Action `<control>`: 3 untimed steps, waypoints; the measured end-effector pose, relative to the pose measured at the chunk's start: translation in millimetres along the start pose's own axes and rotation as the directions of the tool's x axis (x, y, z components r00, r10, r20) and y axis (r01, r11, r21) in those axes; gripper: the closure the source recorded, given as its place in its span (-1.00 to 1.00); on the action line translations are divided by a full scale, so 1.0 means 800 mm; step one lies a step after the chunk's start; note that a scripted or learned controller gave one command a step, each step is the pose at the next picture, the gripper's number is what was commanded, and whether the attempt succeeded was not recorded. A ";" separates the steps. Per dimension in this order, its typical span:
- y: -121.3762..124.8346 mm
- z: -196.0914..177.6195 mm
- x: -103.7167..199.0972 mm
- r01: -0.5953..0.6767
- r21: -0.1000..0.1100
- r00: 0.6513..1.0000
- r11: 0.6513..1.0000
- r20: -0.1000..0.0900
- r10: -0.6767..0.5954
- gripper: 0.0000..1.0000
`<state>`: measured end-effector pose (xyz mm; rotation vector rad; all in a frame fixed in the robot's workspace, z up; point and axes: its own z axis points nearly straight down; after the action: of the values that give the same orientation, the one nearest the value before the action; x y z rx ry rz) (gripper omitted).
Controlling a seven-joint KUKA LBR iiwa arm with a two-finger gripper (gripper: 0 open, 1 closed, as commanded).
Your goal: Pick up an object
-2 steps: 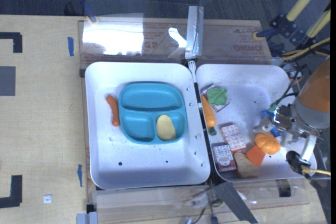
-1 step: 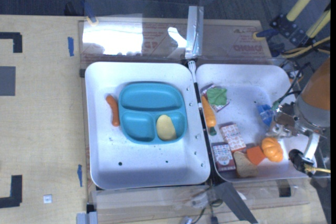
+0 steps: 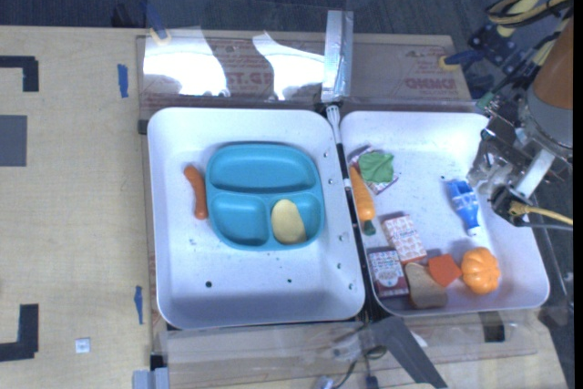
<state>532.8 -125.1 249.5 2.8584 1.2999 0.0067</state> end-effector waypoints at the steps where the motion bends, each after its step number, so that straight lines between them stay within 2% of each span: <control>1: 0.036 0.042 0.030 -0.257 0.003 0.966 0.967 0.006 0.257 1.00; 2: 0.065 0.062 0.037 -0.419 0.002 0.908 0.908 0.007 0.419 1.00; 3: 0.109 0.044 0.037 -0.604 0.001 0.797 0.797 0.006 0.604 1.00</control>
<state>618.0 -160.1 214.9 3.1252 0.3218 -0.0019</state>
